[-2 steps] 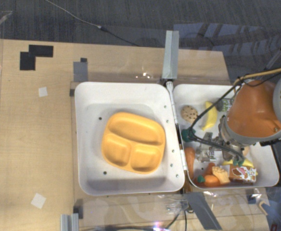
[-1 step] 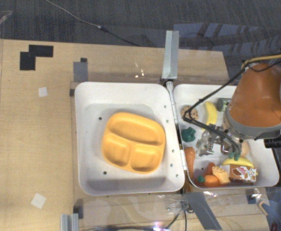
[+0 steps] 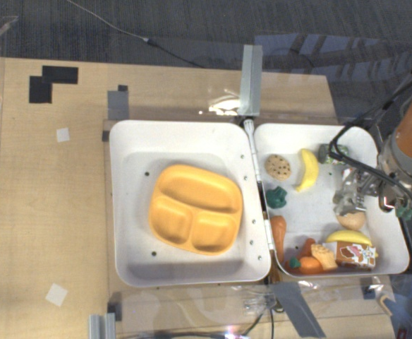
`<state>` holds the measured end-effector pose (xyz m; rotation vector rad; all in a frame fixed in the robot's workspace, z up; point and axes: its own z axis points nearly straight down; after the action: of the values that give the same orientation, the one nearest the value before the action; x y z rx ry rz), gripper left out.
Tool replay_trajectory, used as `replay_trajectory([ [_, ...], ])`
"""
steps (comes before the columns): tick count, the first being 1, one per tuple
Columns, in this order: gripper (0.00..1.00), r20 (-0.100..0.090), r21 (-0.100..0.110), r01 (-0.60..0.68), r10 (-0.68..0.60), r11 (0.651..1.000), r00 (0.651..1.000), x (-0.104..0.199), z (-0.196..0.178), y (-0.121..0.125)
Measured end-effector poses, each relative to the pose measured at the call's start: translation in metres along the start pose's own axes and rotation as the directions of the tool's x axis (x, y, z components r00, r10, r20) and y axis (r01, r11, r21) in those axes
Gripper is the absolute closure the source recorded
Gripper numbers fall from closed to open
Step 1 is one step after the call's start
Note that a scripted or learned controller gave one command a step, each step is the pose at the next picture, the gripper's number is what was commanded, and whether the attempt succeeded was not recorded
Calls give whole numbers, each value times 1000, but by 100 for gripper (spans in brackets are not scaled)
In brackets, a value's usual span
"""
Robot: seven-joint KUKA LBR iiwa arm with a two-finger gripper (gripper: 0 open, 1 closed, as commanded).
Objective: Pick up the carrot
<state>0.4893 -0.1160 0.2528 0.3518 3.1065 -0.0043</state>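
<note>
gripper hangs at the right of the frame over the right bin, low above a pale rounded item that looks like a potato or bread roll; we cannot tell its state from this slant, and we see nothing caught in it. carrot lies at the lower left of that bin, tight along the divider wall, long axis running up and down the frame, well apart from the gripper. just above it sits a green broccoli piece; below and right are an orange tomato-like piece and a small printed carton, crowded close. we judge the carrot a light, stiff plastic toy, smooth and likely slippery, tapered so it may squirt from a pinch near the tip. best hold seems across the thicker middle, jaws closing across its width, though the wall leaves little room on that side. yellow tray rests in the left bin; banana and cookie sit in the upper part of the right bin.
</note>
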Motion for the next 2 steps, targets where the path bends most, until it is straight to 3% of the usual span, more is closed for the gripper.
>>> replay_trajectory([
  [1,100,-15,-1,-97,97,995,995,-24,101,11],
  [2,100,-3,1,-436,436,900,900,-47,40,-40],
])
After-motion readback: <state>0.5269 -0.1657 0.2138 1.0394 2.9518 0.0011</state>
